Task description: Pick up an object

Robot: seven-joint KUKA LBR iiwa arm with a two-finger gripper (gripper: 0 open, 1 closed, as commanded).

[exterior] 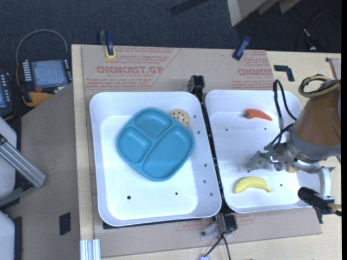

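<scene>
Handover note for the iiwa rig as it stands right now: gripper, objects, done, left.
Gripper: low in the right bin, just above the banana; nothing visible between its fingers, and whether they are open or shut is unclear.
Right bin: banana near the front edge, carrot near the back edge. Both lie on the bin floor.
Left bin: blue divided plate in the middle, cookie tucked at its back right corner.
Done: arm is positioned in the right bin.
Left: the pick itself; no object lifted yet. The banana looks like the closest candidate.
</scene>
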